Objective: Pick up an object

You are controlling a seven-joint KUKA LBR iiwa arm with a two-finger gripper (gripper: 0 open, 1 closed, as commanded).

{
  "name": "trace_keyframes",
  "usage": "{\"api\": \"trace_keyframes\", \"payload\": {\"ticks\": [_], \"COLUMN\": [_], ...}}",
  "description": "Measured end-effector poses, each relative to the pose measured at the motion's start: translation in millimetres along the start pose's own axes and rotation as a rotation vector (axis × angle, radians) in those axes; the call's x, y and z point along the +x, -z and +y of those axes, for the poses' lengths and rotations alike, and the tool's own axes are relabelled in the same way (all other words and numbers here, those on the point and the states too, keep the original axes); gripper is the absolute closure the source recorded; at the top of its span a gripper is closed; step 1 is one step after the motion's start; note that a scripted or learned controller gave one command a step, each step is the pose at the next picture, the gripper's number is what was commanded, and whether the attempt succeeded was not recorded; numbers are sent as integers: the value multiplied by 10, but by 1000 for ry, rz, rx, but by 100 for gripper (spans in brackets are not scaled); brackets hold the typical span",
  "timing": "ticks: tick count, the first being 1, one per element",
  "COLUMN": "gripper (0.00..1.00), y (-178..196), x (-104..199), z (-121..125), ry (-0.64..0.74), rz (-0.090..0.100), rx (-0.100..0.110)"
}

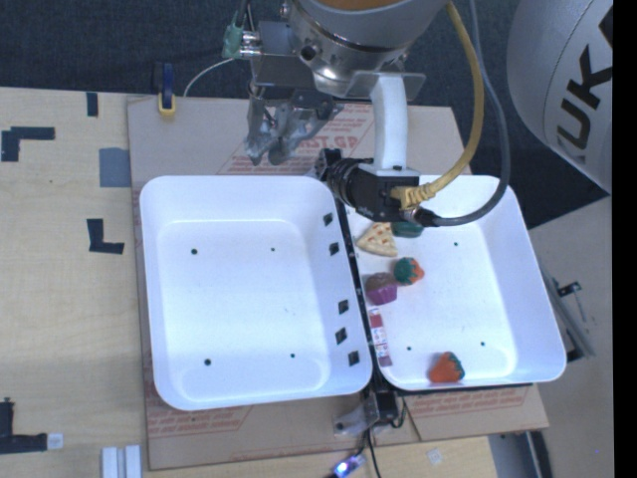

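Where bins meet, wedge-shaped yellow toy [377, 238] lies.

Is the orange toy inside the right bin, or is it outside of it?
Inside. The orange toy lies on the floor of the right bin, near its front edge, apart from the other toys.

Pale wooden surface under dark carpeted floor

I see the light wood surface [60, 297] filling the left of the frame, with dark tape marks [100, 235] on it, a brown cardboard sheet [199, 137] toward the middle, and dark blue floor [100, 28] across the top.
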State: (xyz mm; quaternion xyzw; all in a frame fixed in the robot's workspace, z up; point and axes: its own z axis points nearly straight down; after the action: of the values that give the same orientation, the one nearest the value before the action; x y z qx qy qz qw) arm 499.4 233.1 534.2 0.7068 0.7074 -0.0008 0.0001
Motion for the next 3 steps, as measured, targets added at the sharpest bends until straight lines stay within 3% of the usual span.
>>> {"api": "trace_keyframes", "payload": {"ticks": [1, 2, 3], "gripper": [100, 100, 100], "y": [3, -1, 3], "x": [-3, 1, -5], "z": [-79, 42, -102], "ry": [0, 0, 0], "rz": [0, 0, 0], "rx": [1, 0, 1]}}
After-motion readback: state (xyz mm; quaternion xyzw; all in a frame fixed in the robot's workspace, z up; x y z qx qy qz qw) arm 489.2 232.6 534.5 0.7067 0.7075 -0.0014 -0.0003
